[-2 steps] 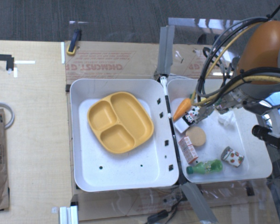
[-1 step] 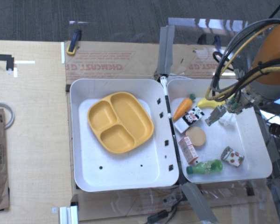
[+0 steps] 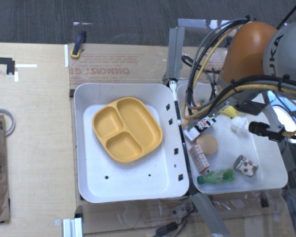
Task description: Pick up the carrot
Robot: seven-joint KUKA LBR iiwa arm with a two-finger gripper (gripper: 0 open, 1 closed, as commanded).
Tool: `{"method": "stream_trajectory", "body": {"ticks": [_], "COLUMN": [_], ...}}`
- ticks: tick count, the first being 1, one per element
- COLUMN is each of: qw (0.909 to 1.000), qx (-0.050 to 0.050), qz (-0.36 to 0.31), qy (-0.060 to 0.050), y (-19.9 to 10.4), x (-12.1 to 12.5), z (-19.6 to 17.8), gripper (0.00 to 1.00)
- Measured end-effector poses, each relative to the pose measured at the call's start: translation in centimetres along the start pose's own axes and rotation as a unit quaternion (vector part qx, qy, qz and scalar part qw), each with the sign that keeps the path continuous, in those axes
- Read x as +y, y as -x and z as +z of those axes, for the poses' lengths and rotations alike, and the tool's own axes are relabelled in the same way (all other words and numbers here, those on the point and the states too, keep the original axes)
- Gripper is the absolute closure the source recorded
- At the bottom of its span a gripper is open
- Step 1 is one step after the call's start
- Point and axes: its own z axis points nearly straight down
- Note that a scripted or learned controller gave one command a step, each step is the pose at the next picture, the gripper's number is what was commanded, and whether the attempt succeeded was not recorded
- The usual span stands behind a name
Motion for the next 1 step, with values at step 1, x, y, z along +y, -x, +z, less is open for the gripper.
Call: {"method": "stream_trajectory", "body": {"ticks": [1], "qw": [1.0], "qx": [-0.001], "qz": [0.002], "qy": [0.0], "y": [0.19], "x": [-0.04], "z": [-0.91], "gripper": [1.0]}}
